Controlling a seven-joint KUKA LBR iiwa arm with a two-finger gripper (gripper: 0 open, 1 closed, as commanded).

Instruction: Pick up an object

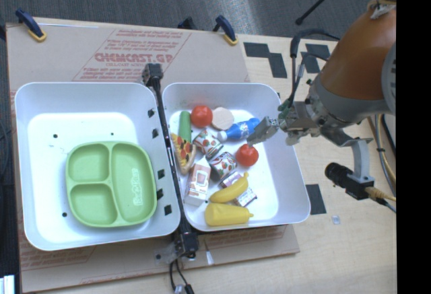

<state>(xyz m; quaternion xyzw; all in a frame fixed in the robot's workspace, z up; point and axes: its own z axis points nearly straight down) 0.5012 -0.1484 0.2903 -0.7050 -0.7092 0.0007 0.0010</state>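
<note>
- Arm [357, 77] reaches in from frame right, over the right bin [289, 178].
- Left bin [40, 118] holds a green tray [111, 184].
- Toy food pile, centre frame: banana [227, 190], tomato [247, 155], blue bottle [241, 130]. All still in the bin.
- Claw [267, 130] sits just beside the bottle; can't tell its state. Nothing lifted, so the grasp is still to do.

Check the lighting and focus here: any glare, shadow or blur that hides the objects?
Camera view: even, soft light and reasonably sharp; the right bin looks bright white but its toys stay readable; the arm looms large and slightly soft at the right; the green tray casts little shadow.
</note>
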